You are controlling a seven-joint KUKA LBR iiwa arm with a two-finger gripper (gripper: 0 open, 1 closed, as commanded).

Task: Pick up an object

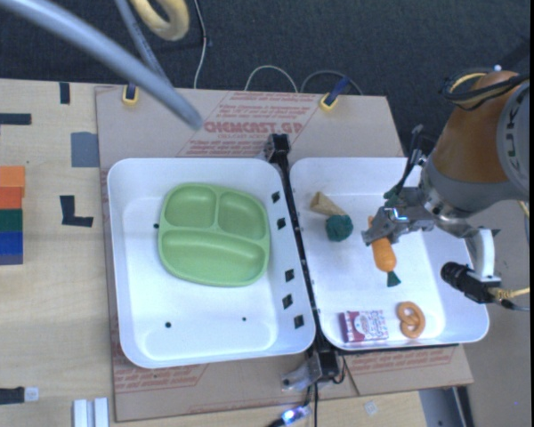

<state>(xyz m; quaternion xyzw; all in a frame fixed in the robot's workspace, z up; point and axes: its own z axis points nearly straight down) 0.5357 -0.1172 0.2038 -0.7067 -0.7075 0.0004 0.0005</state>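
An orange toy carrot (pixel 385 255) with a green top lies in the right bin (pixel 445 332), its green end pointing toward the front. My gripper (pixel 384 229) hangs directly over the carrot's upper end and meets it in the image. The wrist hides the contact, so a hold on the carrot is not visible. The grey arm with its orange band (pixel 476 140) reaches in from the right.
Also in the right bin are a cone with a green scoop (pixel 336 223), a pretzel (pixel 410 318) and a red-and-white packet (pixel 363 326). A green divided plate (pixel 215 234) sits in the left bin (pixel 133 327). Coloured blocks (pixel 4 216) stand at the far left.
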